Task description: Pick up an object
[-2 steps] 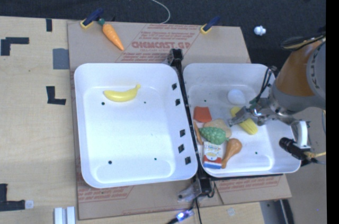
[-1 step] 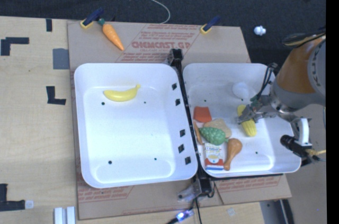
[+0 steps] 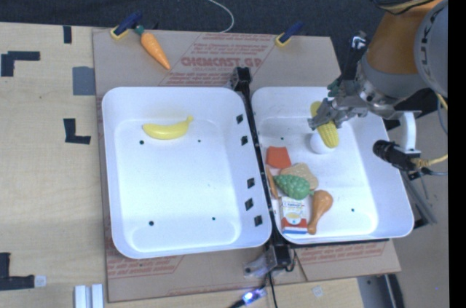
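- The tool sits over the right bin, close to that bin's far edge, at the end of the grey arm with the orange band that comes in from the right.
- A yellow corn cob lies directly at the tool's tip, partly covered by it; whether the tool is clenched on the cob or merely above it, I cannot tell.
- A small white round object rests just beside the cob, on its near side.
- Near the right bin's left wall lie an orange-red block, a green leafy vegetable, a drumstick and a small white carton, clustered and touching one another.
- The left bin holds a banana toward its far left corner.
- A carrot lies on the cardboard sheet beyond the left bin's far edge, next to a blue-and-yellow clamp.
- A second clamp grips the cardboard's far edge, beyond the right bin.
- The cardboard lies on the desk.
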`<state>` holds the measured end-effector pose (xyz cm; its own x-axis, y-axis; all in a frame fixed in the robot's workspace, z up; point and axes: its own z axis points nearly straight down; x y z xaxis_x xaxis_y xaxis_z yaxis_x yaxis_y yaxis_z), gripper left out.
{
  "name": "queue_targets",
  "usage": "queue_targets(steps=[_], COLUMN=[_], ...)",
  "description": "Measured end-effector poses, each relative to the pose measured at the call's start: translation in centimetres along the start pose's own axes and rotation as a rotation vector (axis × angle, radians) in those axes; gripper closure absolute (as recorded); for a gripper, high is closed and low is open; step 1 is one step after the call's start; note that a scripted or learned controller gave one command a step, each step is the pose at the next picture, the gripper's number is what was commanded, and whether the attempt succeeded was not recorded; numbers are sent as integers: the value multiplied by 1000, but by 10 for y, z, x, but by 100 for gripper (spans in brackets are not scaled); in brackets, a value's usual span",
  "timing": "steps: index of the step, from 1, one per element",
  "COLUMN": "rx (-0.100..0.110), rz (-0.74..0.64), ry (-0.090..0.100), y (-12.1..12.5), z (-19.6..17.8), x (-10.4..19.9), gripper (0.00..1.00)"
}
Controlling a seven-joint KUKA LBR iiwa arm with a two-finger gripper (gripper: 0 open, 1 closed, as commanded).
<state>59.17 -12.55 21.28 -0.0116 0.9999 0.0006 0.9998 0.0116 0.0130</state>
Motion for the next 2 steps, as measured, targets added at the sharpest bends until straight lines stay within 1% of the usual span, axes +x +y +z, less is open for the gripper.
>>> queue_targets(steps=[1, 2], rx=[14, 16], rz=[1, 6], ry=[2, 2], y=[48, -26], z=[31, -28], x=[80, 128], gripper=[100, 100])
